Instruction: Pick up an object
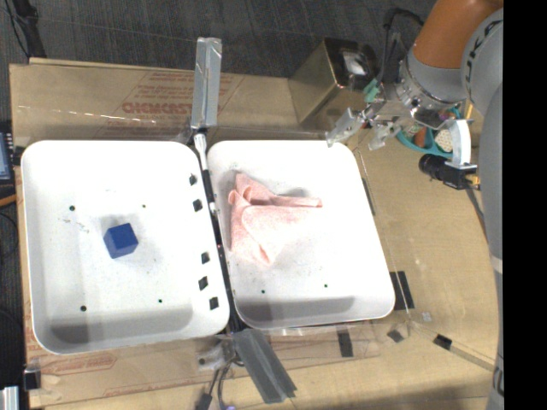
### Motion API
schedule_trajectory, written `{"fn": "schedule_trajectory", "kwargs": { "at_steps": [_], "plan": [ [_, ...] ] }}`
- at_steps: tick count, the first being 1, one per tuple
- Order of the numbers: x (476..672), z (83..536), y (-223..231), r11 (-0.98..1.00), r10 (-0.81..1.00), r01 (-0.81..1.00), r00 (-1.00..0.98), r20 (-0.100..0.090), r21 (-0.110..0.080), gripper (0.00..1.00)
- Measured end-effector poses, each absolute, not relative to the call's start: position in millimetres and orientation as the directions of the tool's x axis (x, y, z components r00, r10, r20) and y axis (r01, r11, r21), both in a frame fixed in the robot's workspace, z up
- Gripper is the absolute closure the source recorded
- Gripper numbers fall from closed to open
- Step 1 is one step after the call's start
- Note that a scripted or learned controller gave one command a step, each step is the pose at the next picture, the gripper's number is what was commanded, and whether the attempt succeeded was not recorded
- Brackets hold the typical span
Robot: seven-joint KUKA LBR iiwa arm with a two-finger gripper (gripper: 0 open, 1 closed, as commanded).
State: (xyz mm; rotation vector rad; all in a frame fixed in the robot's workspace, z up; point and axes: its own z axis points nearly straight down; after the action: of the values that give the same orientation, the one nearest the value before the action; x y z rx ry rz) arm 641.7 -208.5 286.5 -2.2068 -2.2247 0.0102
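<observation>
Presently on the table (pixel 427 254): two shallow white bins set side by side, touching along a shared middle edge fitted with small black clips. Left bin (pixel 51 165): holds one blue cube (pixel 121 239), lying left of the bin's centre, apart from every wall, upright on the floor of the bin among a few dark specks. Right bin (pixel 363 229): holds one pink cloth (pixel 261 216), crumpled and folded, lying in the left half of the bin near the dividing edge, with one pointed corner reaching right toward the centre. Arm: grey with an orange band (pixel 453 15), entering at the upper right. Tool (pixel 350 125): hanging above the table just beyond the far right corner of the right bin, outside both bins and well apart from cloth and cube; nothing lies between its fingers; whether they stand apart or together cannot be told from this view. Beneath the bins: a brown cardboard sheet (pixel 128 101) with red printing, showing along the far side of the table.
</observation>
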Motion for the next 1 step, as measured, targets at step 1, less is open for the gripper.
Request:
{"fn": "schedule_trajectory", "kwargs": {
  "at_steps": [1],
  "plan": [
    [604.2,139.7,-181.2,0.134,0.991,0.991,-0.134,0.003,-0.011,0.00]
  ]
}}
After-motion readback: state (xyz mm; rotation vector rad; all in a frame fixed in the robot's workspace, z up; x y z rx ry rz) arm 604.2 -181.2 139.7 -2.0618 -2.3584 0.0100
